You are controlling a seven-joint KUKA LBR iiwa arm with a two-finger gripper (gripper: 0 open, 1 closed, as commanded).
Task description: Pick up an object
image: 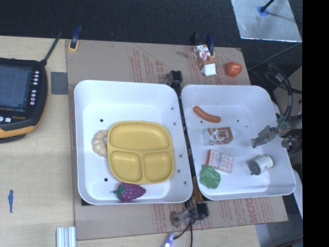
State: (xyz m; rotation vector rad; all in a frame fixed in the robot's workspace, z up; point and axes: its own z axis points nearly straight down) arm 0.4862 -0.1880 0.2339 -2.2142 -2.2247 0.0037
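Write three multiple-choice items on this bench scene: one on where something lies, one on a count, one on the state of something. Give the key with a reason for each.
1. Where is the sausage?
A. left bin
B. right bin
C. on the cardboard

2. How many compartments has the yellow tray?
A. two
B. three
C. five

3. How does the white cylinder rest?
A. on its side
B. upright
C. stacked on a packet

Key: 1 B, it lies near that bin's back wall. 2 B, one long section above two smaller ones. 3 A, its dark round end faces sideways on the bin floor, near the end effector.
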